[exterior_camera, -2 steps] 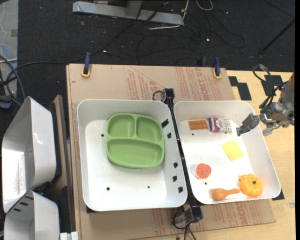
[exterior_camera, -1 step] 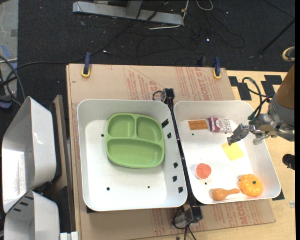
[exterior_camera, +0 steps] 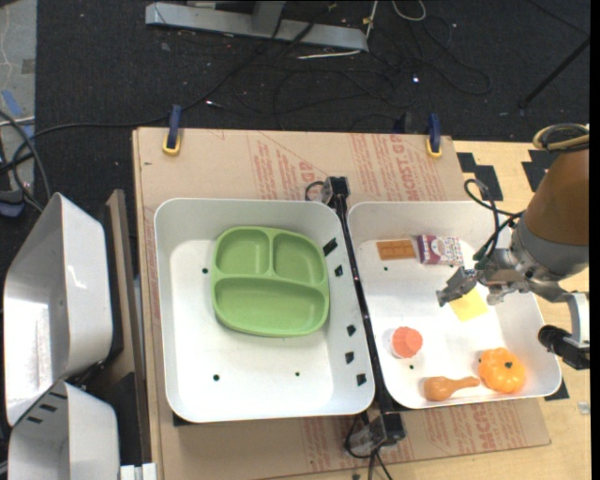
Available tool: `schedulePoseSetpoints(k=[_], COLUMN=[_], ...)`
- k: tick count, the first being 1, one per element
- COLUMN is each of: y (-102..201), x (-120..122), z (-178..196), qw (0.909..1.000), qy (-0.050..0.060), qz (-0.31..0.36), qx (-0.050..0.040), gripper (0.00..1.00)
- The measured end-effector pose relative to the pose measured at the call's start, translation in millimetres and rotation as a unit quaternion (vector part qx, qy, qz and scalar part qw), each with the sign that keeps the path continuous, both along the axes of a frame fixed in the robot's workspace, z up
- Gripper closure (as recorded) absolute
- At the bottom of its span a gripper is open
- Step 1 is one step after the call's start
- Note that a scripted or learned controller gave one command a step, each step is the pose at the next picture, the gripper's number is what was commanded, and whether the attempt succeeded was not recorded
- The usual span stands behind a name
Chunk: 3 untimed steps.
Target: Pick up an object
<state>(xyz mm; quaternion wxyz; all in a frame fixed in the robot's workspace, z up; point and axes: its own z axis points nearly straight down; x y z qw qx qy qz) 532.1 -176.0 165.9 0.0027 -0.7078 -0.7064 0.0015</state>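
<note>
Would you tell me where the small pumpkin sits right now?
The small pumpkin lies in the right bin's near right corner, beside the orange gourd.

Robotics lab test cell, not a home or shop. Evidence: plywood board (exterior_camera: 309, 159) clamped as a bench top, clamps (exterior_camera: 172, 131) at its far edge, 2 white bins (exterior_camera: 178, 309) fixed side by side at frame centre, loose black cables (exterior_camera: 84, 127) across dark carpet at the top, metal rail (exterior_camera: 253, 26) at upper centre, toy food props (exterior_camera: 502, 369) lower right.

tray (exterior_camera: 270, 281) in left bin (exterior_camera: 178, 309); pumpkin (exterior_camera: 502, 370), gourd (exterior_camera: 448, 385) perhaps touching, right bin (exterior_camera: 427, 217)
</note>
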Motion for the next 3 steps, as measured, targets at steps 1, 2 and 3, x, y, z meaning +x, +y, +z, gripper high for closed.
schedulePoseSetpoints(k=[1,2,3], y=[0,0,4], x=[-3,-2,9], z=[-64,-50,1], qw=[1.0,1.0,1.0], qy=[-0.001,-0.003,-0.006], qz=[0.0,0.0,0.003], qx=[-0.0001,-0.001,-0.0018], gripper=[0.0,1.0,1.0])
